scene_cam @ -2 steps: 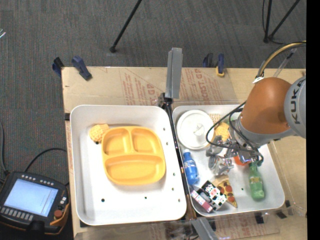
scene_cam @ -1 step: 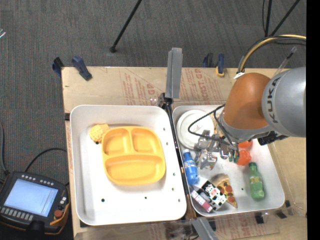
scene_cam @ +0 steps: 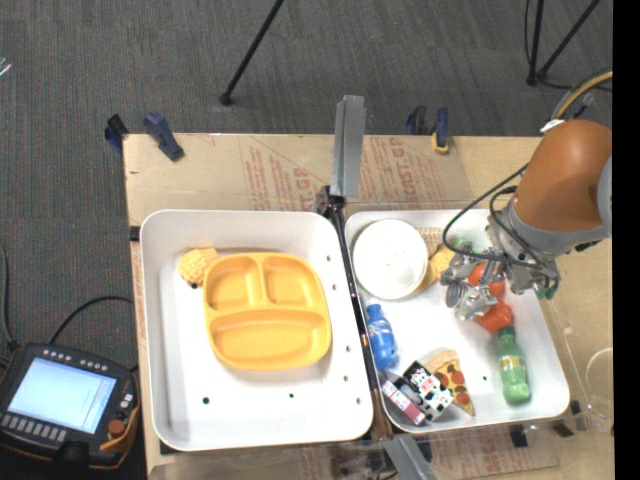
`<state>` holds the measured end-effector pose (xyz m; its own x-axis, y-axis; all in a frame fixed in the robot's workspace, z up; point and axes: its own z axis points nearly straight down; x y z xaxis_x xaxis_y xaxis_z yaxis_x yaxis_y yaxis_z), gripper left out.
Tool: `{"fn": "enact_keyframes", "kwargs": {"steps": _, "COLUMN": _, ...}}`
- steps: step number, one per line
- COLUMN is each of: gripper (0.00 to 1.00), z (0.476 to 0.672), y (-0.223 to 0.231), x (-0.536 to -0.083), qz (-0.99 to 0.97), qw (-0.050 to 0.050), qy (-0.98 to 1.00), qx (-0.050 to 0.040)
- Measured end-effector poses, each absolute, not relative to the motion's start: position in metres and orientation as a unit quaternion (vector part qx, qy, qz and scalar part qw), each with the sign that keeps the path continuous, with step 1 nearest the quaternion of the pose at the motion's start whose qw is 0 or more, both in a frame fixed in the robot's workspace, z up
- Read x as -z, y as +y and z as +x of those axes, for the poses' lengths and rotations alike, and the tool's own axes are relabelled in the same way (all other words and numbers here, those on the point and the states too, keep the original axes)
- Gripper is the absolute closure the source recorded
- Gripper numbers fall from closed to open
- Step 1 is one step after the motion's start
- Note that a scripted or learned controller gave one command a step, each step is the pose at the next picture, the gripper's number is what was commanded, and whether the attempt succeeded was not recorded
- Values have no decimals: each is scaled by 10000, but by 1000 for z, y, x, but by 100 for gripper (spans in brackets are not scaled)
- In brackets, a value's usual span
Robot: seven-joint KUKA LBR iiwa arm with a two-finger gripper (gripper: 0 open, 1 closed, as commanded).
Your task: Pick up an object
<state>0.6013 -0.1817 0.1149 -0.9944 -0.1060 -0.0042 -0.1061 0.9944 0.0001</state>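
bench board (scene_cam: 290,173) print reads reversed — letters unclear

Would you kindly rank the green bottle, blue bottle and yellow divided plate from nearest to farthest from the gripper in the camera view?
From the gripper:
1. Green bottle, just below it, right bin.
2. Blue bottle, by that bin's left wall.
3. Yellow divided plate, in the left bin.

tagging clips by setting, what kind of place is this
Probably a robotics lab or test cell, not a home. Two white bins sit on a board held by clamps, a teach pendant lies beside it, and tripod legs stand on grey carpet.
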Motion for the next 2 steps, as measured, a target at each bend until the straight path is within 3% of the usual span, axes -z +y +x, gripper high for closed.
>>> {"fn": "enact_keyframes", "kwargs": {"steps": 1, "gripper": 100, "z": 646, "y": -145, "x": -91, "qz": 1167, "qw": 21, "qy": 9932, "qx": 22}}
{"fn": "enact_keyframes", "kwargs": {"steps": 2, "gripper": 100, "z": 641, "y": -159, "x": -89, "qz": 2151, "qw": 16, "qy": 9766, "qx": -6}}
